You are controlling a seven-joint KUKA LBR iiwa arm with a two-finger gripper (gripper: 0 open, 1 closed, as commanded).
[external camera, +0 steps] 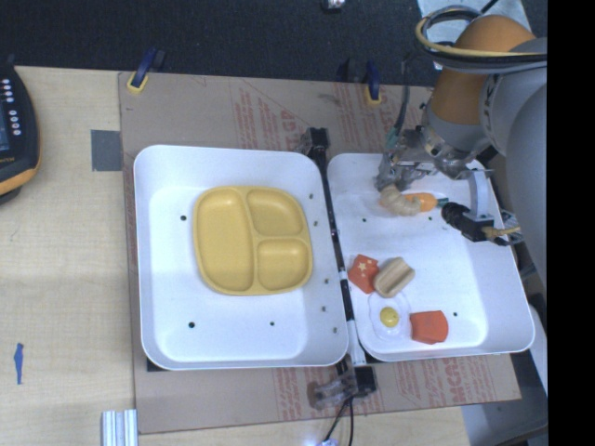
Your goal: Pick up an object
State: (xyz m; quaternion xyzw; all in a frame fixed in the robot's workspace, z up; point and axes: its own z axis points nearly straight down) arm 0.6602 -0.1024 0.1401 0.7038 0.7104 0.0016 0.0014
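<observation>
Grey arm point(516, 110), orange band point(474, 63), black cables.

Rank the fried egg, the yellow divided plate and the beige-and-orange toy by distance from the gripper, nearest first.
1. Beige-and-orange toy food piece, right bin's far end, directly under the gripper.
2. White fried egg toy with yellow yolk, right bin's near end.
3. Yellow three-compartment plastic plate, left bin.

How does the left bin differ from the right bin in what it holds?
The left bin holds one thing, a yellow divided plate; the right bin holds several small toy foods, such as a red block and a fried egg. The tool is over the right bin, not the left. Both bins are white and shallow.
</observation>
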